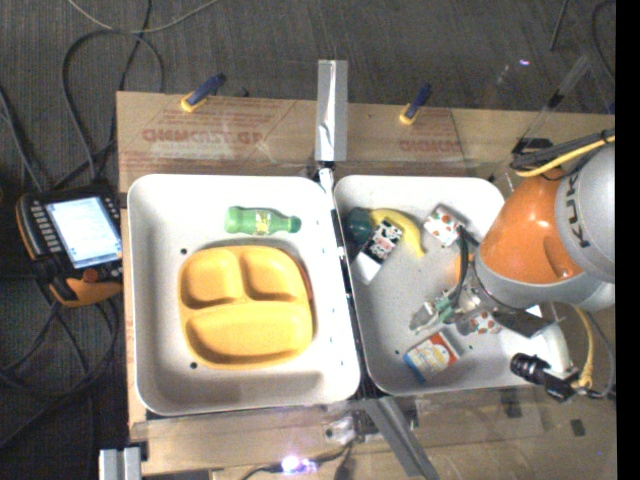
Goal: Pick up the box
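You see the gripper (pixel 450 313) low in the right bin (pixel 385 363), under the grey arm (pixel 545 243) with its orange band. Whether its fingers are wide or narrow, I cannot tell. The box (pixel 433 356) lies flat at the near side of that bin, just beside the gripper on its near-left side; its long axis runs slanted, from near-left to far-right. Around it (all in the same bin) lie a banana (pixel 400 226), a dark small package (pixel 372 240) and a white cube with red marks (pixel 442 225), at the far side. In the left bin (pixel 150 298) rest a yellow divided tray (pixel 246 303) and a green bottle (pixel 260 222).
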